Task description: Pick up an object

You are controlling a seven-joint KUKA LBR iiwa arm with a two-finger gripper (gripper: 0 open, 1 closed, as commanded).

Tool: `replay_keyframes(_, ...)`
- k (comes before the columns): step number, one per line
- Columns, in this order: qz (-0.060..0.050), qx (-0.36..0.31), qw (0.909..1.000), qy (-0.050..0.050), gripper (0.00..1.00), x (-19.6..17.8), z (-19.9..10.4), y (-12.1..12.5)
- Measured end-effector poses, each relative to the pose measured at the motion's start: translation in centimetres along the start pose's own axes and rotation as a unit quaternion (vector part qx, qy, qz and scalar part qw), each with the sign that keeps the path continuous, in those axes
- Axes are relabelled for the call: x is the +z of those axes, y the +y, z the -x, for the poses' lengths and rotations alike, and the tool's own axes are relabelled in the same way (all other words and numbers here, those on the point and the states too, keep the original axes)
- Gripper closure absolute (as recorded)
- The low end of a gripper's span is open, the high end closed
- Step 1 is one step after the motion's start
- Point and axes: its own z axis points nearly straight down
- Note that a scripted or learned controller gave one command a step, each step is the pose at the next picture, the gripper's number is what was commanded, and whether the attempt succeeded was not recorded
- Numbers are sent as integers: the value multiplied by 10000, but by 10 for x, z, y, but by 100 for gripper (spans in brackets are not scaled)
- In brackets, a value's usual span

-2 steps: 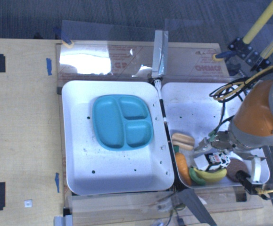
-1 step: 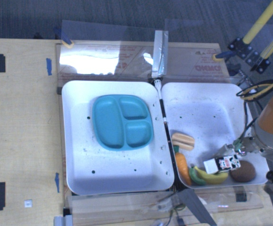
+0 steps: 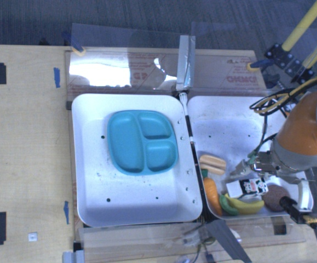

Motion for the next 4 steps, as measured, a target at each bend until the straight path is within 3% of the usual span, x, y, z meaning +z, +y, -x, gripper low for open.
replay_keyframes(1,11,-1122,9937,-3,0,0,19,-8)
replay_keyframes(2,-2,317,9995,-4,0,0,-18,-12)
replay_keyframes(3,-2,319,9995,-4,0,0,-17,-12)
replay_keyframes(4,-1,1367,9906,5,0,0,-3,-11)
